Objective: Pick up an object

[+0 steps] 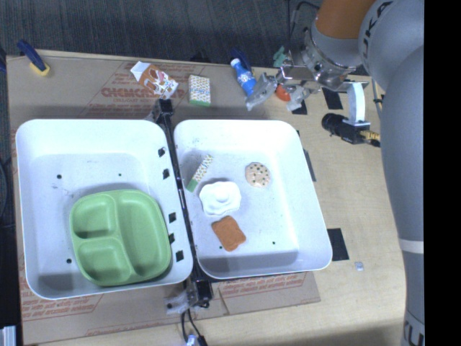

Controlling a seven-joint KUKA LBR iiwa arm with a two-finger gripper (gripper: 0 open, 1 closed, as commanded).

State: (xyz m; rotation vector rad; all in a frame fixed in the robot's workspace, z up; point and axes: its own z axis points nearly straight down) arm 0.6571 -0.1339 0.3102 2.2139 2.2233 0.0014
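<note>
Four small items sit mid-right bin [306, 193] — cookie [257, 174], white piece [220, 197], brown slab [228, 233], striped packet [200, 171] — well apart from walls. Green tray [119, 235] fills the left bin [36, 150]. Gripper [288, 85] hovers beyond the bin's far rim; jaws' state cannot be told.

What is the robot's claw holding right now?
Nothing that I can see. The gripper hangs above the bench behind the right bin, away from the cookie.

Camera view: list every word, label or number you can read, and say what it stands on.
"KU", in dark letters on the grey arm link; the rest is cut off.
Red print on the brown cardboard sheet under the bins: too blurred to read.
Small patterned packet behind the bins: print too small.
</note>
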